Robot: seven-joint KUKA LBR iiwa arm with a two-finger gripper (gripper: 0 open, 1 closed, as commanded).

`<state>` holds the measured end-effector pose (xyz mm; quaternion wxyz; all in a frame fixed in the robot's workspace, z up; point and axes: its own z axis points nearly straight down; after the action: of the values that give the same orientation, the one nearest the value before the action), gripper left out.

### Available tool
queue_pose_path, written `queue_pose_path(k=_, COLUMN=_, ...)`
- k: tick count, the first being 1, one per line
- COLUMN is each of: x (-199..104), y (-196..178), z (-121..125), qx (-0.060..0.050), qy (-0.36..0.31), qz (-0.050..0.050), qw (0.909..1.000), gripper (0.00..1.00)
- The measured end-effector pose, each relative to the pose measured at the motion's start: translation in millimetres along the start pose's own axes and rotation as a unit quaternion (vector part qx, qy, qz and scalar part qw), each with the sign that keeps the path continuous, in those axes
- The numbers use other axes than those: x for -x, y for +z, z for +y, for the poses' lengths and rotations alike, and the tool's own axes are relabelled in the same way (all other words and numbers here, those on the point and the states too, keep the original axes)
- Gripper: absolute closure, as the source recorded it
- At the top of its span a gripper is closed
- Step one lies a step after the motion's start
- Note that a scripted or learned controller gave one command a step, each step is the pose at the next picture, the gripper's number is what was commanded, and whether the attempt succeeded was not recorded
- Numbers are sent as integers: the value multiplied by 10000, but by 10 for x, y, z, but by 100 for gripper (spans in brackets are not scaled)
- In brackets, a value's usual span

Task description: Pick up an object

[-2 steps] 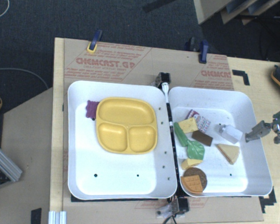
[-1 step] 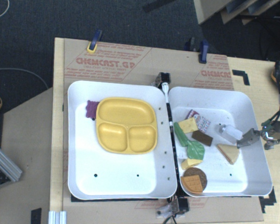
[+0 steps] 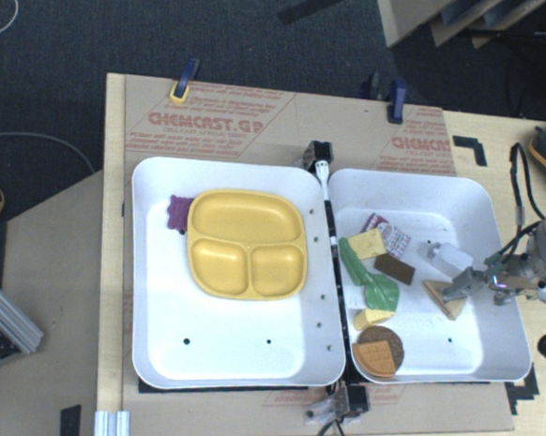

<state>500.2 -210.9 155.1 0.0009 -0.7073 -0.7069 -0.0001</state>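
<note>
My gripper (image 3: pixel 459 289) reaches in from the right over the right bin (image 3: pixel 472 204). Its tip is right at a tan wedge (image 3: pixel 446 301) near the bin's right side; I cannot tell whether they touch. Just behind it lies a pale grey block (image 3: pixel 451 257). Further left in this bin are a green leafy piece (image 3: pixel 370 278), a yellow block (image 3: pixel 366 243), a brown block (image 3: pixel 396 267), a second yellow piece (image 3: pixel 371 317), a printed wrapper (image 3: pixel 390 234) and a round brown cookie (image 3: pixel 378 350).
The left bin (image 3: pixel 206 348) holds a yellow divided tray (image 3: pixel 247 242) with a purple object (image 3: pixel 178 212) at its left edge. A black divider rail (image 3: pixel 330 264) runs between the bins. Cables hang at the right edge of the bench.
</note>
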Motion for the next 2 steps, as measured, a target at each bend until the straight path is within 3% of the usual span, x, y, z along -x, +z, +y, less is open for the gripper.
queue_pose_path(k=1, x=66, y=504, z=70, qx=8, qy=-2, qz=-3, qw=10000, gripper=0)
queue_pose_path(k=2, x=42, y=696, z=78, qx=-8, qy=-9, qz=21, qw=10000, gripper=0)
